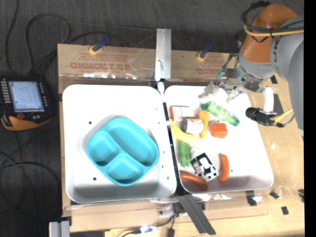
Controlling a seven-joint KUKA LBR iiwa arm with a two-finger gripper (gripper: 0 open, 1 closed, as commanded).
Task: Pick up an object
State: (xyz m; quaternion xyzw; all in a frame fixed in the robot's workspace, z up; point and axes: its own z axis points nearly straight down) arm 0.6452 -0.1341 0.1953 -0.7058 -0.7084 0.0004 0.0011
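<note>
My gripper point(218, 93) hangs over the far edge of the right bin point(256, 152), its fingers spread open with nothing between them. Just below it lies a green bottle point(222, 113), tilted down to the right. An orange-red block point(218, 130) sits in front of the bottle. To the left are a small orange piece point(203, 118), a white and red box point(186, 126) and a yellow banana point(181, 135). A green cucumber point(183, 154), a black and white item point(205, 166), an orange sausage point(223, 167) and a red sausage point(193, 179) lie toward the near edge.
The left bin point(79, 107) holds a blue divided plate point(123, 150). A divider wall point(168, 132) runs between the two bins. A pendant with a screen point(23, 100) sits off the bench at the left. Bare white floor shows at the right bin's right side.
</note>
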